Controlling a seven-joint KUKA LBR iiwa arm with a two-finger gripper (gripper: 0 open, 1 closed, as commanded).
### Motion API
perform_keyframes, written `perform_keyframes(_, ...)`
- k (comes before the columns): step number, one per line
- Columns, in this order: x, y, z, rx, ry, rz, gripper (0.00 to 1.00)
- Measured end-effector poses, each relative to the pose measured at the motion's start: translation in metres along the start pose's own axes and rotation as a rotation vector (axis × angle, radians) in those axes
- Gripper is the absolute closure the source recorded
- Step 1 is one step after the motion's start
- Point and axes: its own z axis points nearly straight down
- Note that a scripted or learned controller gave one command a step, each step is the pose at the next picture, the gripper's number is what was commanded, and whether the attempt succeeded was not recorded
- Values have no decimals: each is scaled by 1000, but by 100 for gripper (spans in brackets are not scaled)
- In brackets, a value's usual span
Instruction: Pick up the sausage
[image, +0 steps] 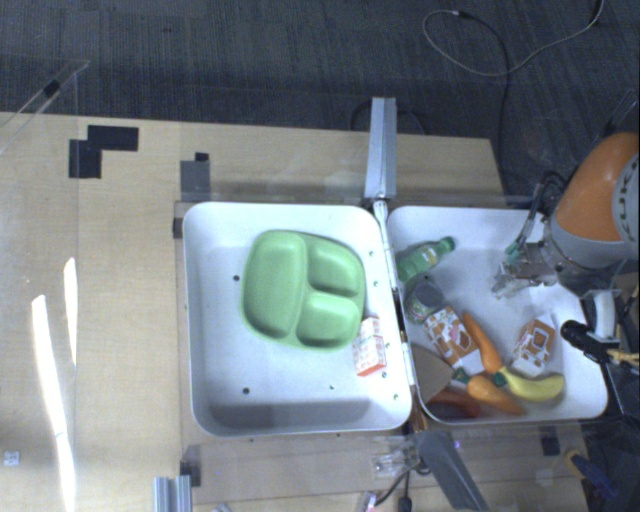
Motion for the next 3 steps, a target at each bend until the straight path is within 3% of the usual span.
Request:
perform_keyframes(1,101,11,-99,9,0,138,100)
perform_keyframes(2,100,11,-99,9,-1,138,0)
perform_keyframes(3,77,-15,8,7,-1,180,0)
